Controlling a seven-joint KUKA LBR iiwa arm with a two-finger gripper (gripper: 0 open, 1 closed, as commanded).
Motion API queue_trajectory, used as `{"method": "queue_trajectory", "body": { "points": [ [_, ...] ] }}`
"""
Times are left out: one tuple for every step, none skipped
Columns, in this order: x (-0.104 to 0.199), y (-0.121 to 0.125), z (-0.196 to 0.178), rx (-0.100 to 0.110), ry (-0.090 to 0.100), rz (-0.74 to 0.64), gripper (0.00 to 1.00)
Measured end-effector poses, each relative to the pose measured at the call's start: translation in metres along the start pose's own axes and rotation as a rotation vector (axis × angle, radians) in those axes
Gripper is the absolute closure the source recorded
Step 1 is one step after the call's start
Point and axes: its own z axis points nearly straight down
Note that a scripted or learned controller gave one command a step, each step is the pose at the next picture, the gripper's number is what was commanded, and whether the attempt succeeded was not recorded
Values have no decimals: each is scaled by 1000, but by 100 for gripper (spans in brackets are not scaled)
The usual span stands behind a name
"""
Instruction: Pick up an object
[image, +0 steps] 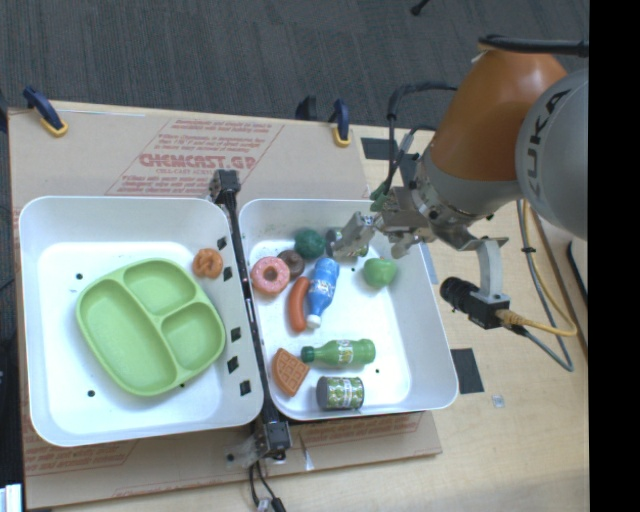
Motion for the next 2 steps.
{"method": "queue_trajectory", "body": {
  "points": [
    [-31, -34, 156, 4, 1, 0, 0],
    [-63, -72, 199, 1, 1, 0, 0]
  ]
}}
